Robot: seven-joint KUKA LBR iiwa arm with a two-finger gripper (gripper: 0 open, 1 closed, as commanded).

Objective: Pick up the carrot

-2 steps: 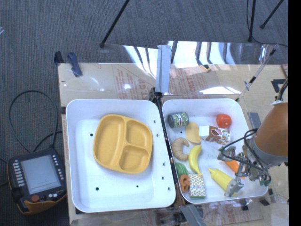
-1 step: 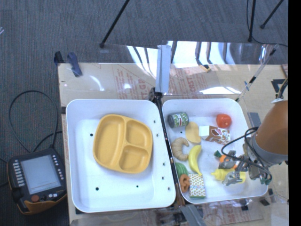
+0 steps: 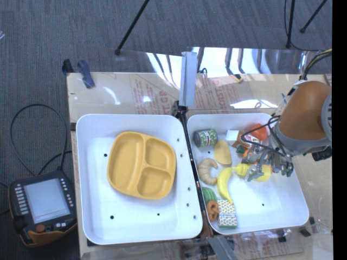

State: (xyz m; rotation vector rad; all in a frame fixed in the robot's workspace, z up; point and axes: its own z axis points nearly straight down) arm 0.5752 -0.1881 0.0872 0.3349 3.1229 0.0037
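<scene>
1. Camera view puts the likeliest carrot (image 3: 212, 207) in the right bin (image 3: 303, 210), hard against the bin's left wall near its front corner. It is a short orange body with a green top pointing toward the back of the bin. The picture is coarse, so this identification is a judgement, not a certainty.
2. The orange part looks ridged or ringed and stubby, and it lies flat on the bin floor. A small patterned box (image 3: 228, 214) sits just beside it on the right, touching or nearly so, and the lower tip of a banana (image 3: 224, 184) ends close above the box.
3. Farther back lie a croissant (image 3: 206, 170) and a green can (image 3: 206, 138). An orange-red item (image 3: 259, 132) near the arm could be mistaken for the target.
4. The gripper (image 3: 264, 168) hovers low over the right half of the same bin, just beside a small yellow piece (image 3: 255, 172) and well apart from the carrot. Whether it is wide or narrow cannot be told, as the wrist and the orange-banded arm (image 3: 303, 115) crowd the view. Nothing can be seen held.
5. The step in hand appears to be the approach — the carrot is untouched.
6. The next move calls for a traverse leftward and toward the front corner. The grasp would then have to fit between the wall and the box, probably across the carrot's narrow width.
7. The left bin (image 3: 87, 199) holds a yellow divided plate (image 3: 142, 165), which plays no part here.
</scene>
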